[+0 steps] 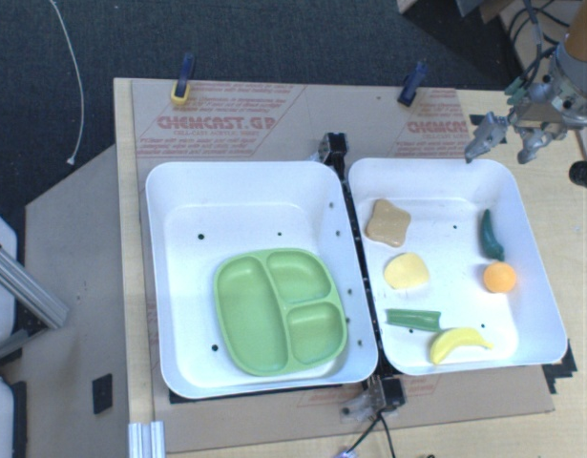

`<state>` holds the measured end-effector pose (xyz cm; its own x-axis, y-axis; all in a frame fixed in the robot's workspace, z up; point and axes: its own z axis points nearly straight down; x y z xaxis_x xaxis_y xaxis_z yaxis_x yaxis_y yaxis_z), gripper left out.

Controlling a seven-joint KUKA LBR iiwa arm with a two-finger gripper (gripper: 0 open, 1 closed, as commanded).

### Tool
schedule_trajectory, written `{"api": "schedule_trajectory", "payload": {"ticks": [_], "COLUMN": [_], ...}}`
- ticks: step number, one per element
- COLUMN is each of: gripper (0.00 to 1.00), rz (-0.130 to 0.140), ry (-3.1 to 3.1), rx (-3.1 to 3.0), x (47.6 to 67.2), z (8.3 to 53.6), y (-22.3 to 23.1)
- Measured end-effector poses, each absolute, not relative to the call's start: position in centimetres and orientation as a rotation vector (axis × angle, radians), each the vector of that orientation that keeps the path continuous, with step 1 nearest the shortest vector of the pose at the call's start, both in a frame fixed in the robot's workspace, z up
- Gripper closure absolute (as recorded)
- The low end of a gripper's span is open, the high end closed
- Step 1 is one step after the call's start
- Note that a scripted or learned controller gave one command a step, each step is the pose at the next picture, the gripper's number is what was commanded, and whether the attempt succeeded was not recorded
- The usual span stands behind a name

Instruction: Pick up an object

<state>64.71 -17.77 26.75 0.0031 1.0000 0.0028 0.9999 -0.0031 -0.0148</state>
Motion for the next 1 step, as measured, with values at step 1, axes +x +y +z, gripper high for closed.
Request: {"api": "schedule_trajectory", "payload": {"ticks": [1], "gripper": [0.00], "rz": [0.001], "ry": [-2.221], "rx": [-2.221], "x": [64.92], "z": [27.64], "y": [-17.69]}}
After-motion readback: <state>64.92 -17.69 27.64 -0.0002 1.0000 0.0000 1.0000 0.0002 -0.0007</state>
